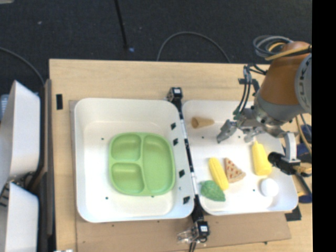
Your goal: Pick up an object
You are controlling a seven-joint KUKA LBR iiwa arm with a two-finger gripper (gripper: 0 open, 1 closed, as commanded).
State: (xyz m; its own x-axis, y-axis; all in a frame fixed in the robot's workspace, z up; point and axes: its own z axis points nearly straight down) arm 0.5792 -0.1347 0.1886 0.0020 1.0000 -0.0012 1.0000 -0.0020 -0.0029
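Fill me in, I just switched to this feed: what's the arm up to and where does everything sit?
The KUKA arm reaches in from the right, its gripper hanging over the upper part of the right bin with nothing visibly in it. Below it lie a corn cob, a pizza slice, a green leafy piece, a yellow bottle-shaped item and a white egg-like ball. An ice cream cone lies near the bin's top. The left bin holds a green divided tray.

Matt wooden bench (115,77), glossy white bins (94,114), seemingly plastic green tray (142,163)
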